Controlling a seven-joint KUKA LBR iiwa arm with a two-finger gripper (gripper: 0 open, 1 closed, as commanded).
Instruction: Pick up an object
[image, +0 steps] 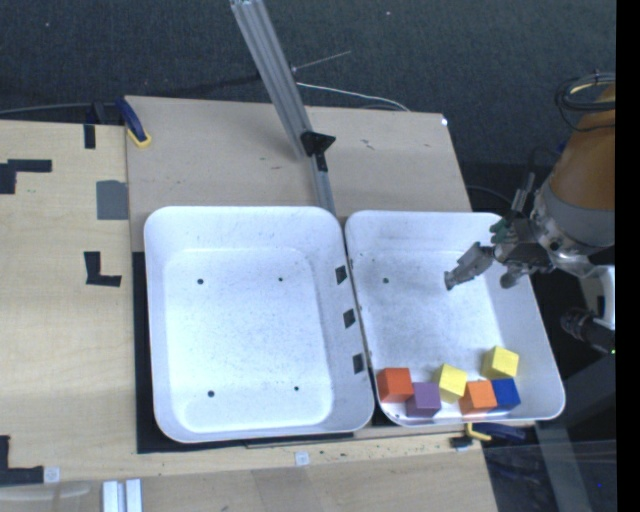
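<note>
The gripper (484, 265) hangs open and empty above the right bin (420, 240), its blocks (448, 386) huddled at the near wall.

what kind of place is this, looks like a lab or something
Probably a robotics lab bench set up for grasping trials. Two shallow white bins sit side by side on a plywood bench, small coloured blocks lie in the right bin, and a gripper hangs over it.
</note>
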